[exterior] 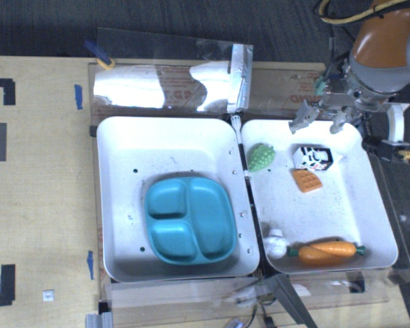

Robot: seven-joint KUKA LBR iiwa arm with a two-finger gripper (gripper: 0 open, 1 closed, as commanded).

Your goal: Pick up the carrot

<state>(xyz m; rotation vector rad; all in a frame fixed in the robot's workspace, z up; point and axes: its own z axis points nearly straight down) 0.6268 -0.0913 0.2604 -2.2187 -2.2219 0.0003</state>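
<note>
Well apart, carrot (326, 251) near bin's front, gripper (321, 120) open.

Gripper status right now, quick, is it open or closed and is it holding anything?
Gripper: open, holding nothing, above the far edge of the right bin. The carrot lies at that bin's near edge, well apart from it.

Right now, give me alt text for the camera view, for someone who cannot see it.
A carrot lies along the near edge of the right bin, with the robot's open claw over that bin's far edge. The left bin holds a blue divided plate.
</note>
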